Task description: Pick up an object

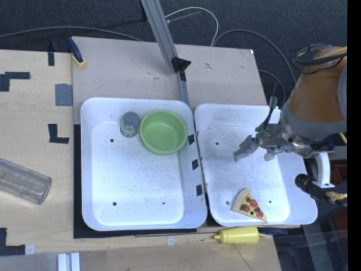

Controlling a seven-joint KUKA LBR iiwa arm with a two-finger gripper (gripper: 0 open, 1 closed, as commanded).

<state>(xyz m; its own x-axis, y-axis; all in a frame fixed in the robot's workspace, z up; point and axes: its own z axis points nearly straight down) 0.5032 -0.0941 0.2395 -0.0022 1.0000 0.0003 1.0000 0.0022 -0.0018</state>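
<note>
A toy pizza slice [249,204] lies near the front of the right bin [225,123]. In the left bin [135,202], a green bowl [163,131] sits at the back with a small grey can [130,123] touching its left side. My gripper [257,152] hovers over the middle of the right bin, behind the pizza slice and well apart from it. Its two fingers [244,149] are spread open with nothing between them.
A yellow squeeze bottle [238,236] lies on the bench just outside the right bin's front edge. A clear plastic container [22,180] rests on the bench at far left. A metal pole [163,30] slants down to the bins' shared back edge.
</note>
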